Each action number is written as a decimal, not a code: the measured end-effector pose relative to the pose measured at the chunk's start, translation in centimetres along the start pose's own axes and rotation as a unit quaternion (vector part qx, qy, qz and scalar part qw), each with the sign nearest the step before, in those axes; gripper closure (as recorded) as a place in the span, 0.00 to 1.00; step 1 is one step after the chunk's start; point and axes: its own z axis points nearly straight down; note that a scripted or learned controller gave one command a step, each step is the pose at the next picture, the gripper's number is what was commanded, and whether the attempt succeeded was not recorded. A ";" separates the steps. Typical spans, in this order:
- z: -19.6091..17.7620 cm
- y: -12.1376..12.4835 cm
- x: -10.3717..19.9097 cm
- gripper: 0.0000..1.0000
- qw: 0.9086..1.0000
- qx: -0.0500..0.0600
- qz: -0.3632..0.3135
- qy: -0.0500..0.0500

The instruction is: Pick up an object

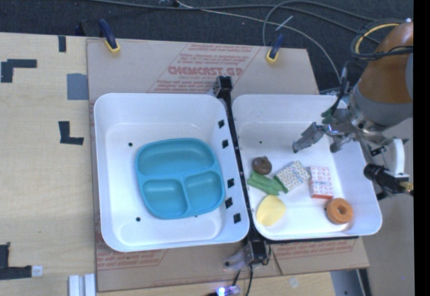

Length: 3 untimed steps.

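1. Cardboard covers the wooden bench [40, 154] under both bins, with two clamps at its far edge and dark carpet with cables beyond.
2. I see the left bin [111, 113] holding a blue divided tray [179, 177], with bare white floor all round it.
3. My gripper [321, 139] hangs over the right bin [269, 110] toward its far right side, fingers spread apart with nothing between them.
4. Open floor lies left of the gripper, toward the divider.
5. Along the near edge sit a brown round piece [262, 166], green pod [266, 184], yellow lemon [271, 211], patterned packet [292, 176], red-and-white box [320, 181] and doughnut [339, 211], the last close to the right wall.
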 end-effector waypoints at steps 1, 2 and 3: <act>5.8 0.7 -0.5 0.00 1.000 0.001 0.000 0.000; 11.2 0.6 -0.4 0.00 1.000 0.001 0.000 0.000; 9.9 0.7 -0.4 1.00 1.000 0.000 -0.001 0.000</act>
